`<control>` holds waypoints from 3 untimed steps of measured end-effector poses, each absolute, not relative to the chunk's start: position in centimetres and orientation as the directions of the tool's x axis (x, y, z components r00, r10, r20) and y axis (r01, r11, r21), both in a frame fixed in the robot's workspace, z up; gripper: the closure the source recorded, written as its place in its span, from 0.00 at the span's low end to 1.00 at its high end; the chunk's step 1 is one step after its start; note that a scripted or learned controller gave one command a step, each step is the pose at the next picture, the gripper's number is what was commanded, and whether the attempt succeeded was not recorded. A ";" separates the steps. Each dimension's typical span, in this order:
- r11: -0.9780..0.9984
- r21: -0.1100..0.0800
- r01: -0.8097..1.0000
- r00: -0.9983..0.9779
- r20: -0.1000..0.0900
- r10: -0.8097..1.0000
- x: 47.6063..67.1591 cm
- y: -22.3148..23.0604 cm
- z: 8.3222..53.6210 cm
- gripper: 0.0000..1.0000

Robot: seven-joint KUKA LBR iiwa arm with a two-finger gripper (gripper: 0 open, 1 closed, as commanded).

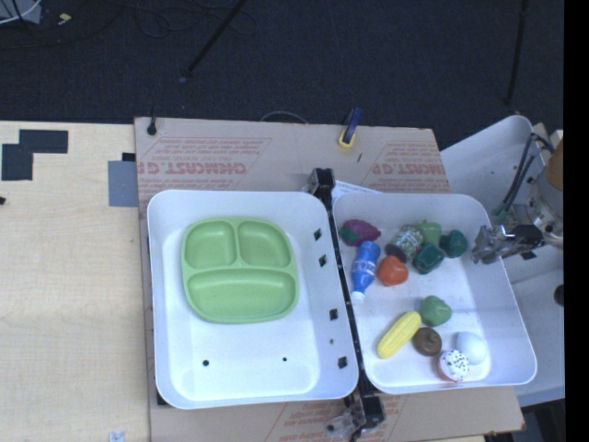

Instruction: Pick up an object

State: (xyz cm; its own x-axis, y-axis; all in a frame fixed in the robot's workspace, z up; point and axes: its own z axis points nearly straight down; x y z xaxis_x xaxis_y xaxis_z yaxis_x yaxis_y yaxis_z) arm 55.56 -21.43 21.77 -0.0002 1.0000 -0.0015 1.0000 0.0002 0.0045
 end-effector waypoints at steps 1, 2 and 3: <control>0.001 0.000 1.000 -0.001 0.000 1.000 55.6 -21.5 22.8 1.00; 0.004 -0.003 1.000 -0.004 0.003 1.000 56.5 -15.8 21.8 1.00; 0.003 -0.003 1.000 -0.003 0.002 1.000 57.5 -10.8 20.9 1.00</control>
